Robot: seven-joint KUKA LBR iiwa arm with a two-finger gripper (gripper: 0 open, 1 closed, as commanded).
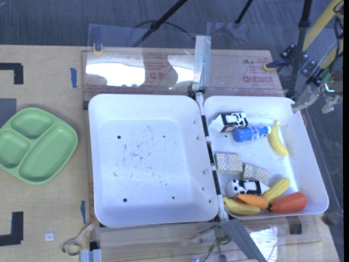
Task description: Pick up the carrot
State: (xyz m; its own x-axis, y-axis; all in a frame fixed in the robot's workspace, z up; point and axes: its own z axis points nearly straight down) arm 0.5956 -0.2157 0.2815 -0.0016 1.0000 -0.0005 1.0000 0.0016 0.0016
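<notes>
The carrot (252,200) is a short orange piece lying near the front edge of the right bin (312,162). It rests against a yellow banana (241,207) in front of it. A larger red-orange vegetable (288,202) lies just to its right. A black-and-white cow-patterned toy (245,187) touches it from behind.
The right bin also holds a second banana (276,189), a third banana (278,140), a blue bottle (250,133), a black-and-white carton (233,120) and two patterned blocks (229,161). The left bin (103,146) sits beside it. A green divided plate (36,144) lies at far left.
</notes>
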